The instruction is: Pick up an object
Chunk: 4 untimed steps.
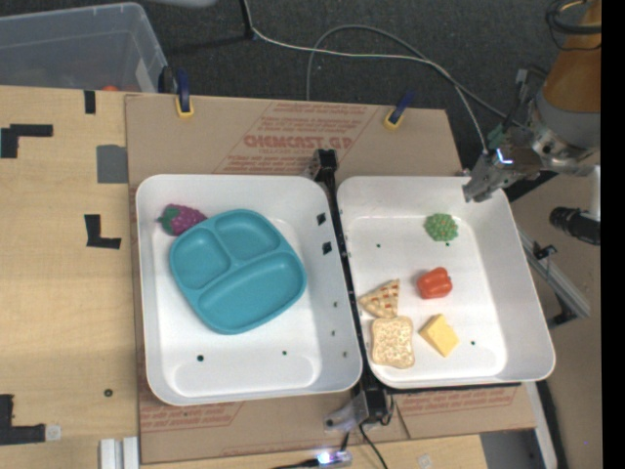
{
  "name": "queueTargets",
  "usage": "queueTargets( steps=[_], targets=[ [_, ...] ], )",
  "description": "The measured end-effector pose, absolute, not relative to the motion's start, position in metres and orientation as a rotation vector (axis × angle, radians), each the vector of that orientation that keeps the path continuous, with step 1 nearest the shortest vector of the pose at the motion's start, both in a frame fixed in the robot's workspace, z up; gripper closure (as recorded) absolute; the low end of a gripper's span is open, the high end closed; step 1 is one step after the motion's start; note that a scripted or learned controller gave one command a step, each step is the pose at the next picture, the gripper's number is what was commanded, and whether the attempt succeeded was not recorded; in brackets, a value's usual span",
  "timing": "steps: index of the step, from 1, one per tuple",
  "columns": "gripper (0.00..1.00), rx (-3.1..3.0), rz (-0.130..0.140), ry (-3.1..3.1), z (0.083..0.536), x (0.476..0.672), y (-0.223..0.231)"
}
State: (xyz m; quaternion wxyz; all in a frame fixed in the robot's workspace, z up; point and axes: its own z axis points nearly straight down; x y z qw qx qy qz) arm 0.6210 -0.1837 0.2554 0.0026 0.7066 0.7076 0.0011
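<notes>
In the right bin [488, 262] lie a green broccoli piece [441, 227], a red pepper [436, 282], a yellow cheese block [440, 336], a pizza slice [382, 299] and a slice of toast [393, 341]. My gripper [481, 183] hangs over the right bin's far right corner, up and to the right of the broccoli and apart from it. Nothing shows between its fingers.
The left bin [156, 291] holds a blue divided plate [237, 270] and a purple grape bunch [182, 219] at its far left. A clear plastic tub [78, 47] stands at the back left. A cable [391, 42] arcs over the cardboard behind the bins.
</notes>
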Motion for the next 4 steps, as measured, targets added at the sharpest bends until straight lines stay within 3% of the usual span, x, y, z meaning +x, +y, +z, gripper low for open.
queueTargets(
  steps=[1,2,4],
  targets=[
    [1.00,2.217,-0.001,2.228,0.246,0.614,-0.133],
    [1.00,2.215,0.000,2.230,0.241,0.628,-0.077],
    [1.00,2.217,-0.003,2.228,0.231,0.636,0.030]
  ],
)
